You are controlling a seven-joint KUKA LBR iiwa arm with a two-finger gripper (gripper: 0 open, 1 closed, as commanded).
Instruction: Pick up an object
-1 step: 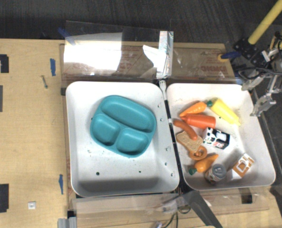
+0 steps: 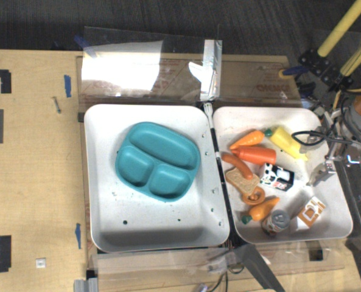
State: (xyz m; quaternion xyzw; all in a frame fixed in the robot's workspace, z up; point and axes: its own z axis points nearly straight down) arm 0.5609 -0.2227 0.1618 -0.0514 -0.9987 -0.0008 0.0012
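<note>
The right bin point(image 2: 335, 224) holds several toy foods. An orange carrot point(image 2: 247, 140) and a yellow piece point(image 2: 287, 142) lie at its back. A red-orange cylinder point(image 2: 257, 155) and a brown sausage point(image 2: 237, 164) lie beside them. In the middle sits a black-and-white item point(image 2: 276, 176). A brown slice point(image 2: 241, 181), a small orange piece point(image 2: 263, 208), a grey can point(image 2: 277, 221) and a white-and-orange box point(image 2: 311, 212) lie toward the front. My gripper point(image 2: 321, 172) hangs at the bin's right side, just right of the black-and-white item and above the box, with nothing seen in it.
The left bin point(image 2: 101, 181) holds a teal divided plate point(image 2: 157, 160). A clear plastic wall point(image 2: 210, 72) stands behind both bins. Cables and yellow-handled tools point(image 2: 344, 23) crowd the far right. Tan bench surface point(image 2: 28, 163) lies to the left.
</note>
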